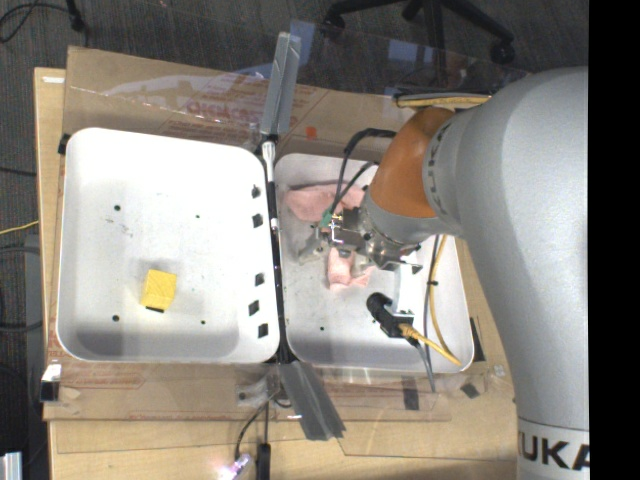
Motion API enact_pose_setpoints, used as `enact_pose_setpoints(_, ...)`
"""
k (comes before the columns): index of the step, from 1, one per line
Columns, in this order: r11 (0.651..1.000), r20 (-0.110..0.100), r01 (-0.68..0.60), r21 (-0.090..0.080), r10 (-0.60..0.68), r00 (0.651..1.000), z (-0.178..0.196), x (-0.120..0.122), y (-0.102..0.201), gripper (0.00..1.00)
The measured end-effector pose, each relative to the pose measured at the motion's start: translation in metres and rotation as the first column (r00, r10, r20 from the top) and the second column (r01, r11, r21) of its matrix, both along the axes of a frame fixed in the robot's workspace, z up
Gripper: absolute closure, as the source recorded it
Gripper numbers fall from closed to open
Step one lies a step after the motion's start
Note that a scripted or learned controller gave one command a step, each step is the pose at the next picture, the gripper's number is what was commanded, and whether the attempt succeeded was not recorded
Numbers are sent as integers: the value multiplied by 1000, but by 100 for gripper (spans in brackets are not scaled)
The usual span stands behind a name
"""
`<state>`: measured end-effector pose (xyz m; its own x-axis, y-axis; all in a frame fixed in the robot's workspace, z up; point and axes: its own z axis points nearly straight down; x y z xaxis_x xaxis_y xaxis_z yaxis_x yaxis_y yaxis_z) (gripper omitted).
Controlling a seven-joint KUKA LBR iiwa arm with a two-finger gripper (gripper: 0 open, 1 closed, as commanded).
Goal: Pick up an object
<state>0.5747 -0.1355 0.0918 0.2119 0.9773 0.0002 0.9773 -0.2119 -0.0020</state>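
Pink and crumpled, an upper lump (308,203) and a lower lump (347,271) lie in the right bin (320,320). The gripper (348,238) sits between them. I cannot tell if it is open.

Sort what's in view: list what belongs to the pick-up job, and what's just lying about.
Job: gripper, over the right bin; pink piece beside the gripper; second pink piece nearer the view's top; yellow block in the left bin.

Lying about: cardboard sheet under the bins; chair base on the floor.
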Motion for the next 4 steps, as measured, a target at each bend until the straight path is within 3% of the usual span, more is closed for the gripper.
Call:
enact_pose_setpoints(1, 1000, -2, -3, -1, 3, 1000, 10, 0, -1, 100)
enact_pose_setpoints(2, 991, 2, 130, 0, -130, 991, 1, 10, -31, 100)
enact_pose_setpoints(3, 992, 1, 130, 1, -130, 992, 1, 10, -31, 0)
enact_pose_setpoints(4, 998, -1, -63, 1, 63, 998, 0, 63, 7, 0)
